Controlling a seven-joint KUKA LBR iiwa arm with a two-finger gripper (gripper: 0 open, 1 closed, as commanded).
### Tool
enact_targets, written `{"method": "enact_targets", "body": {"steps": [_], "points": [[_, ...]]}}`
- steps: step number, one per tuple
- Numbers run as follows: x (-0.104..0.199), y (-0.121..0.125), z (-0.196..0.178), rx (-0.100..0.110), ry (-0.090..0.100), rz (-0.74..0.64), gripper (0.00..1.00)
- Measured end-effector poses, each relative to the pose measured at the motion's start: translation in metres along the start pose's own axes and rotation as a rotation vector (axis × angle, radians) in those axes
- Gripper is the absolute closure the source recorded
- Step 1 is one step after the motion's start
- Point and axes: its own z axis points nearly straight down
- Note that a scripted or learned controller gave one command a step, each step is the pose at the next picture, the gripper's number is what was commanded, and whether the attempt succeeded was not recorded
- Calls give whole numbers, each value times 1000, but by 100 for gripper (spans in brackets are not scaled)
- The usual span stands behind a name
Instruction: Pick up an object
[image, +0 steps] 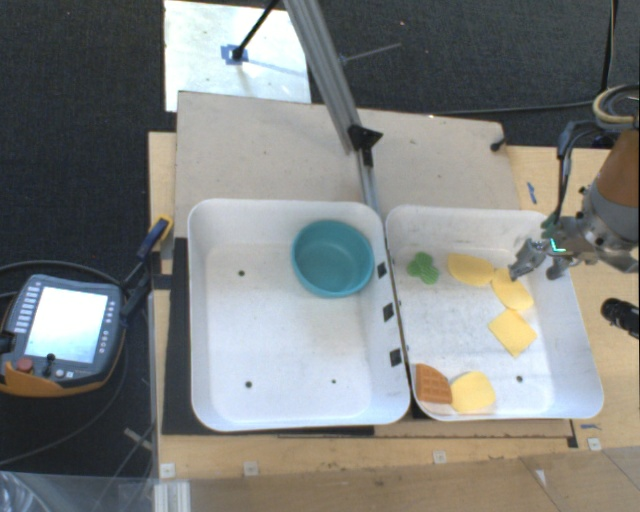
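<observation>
Dark floor, plywood counter (440, 150), two white bins. Nothing is seen lifted yet; the pick is judged not done. Yellow pieces (512, 295) lie in the right bin (585, 400) toward 3 o'clock. The hand (524, 266) is poised just above them, reached in from 3 o'clock; finger state cannot be told.
</observation>
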Motion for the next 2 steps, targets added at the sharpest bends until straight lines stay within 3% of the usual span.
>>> {"method": "enact_targets", "body": {"steps": [1, 2], "points": [[0, 0, 0, 0, 0, 0, 0], [1, -2, 62, 5, 1, 0, 0]]}}
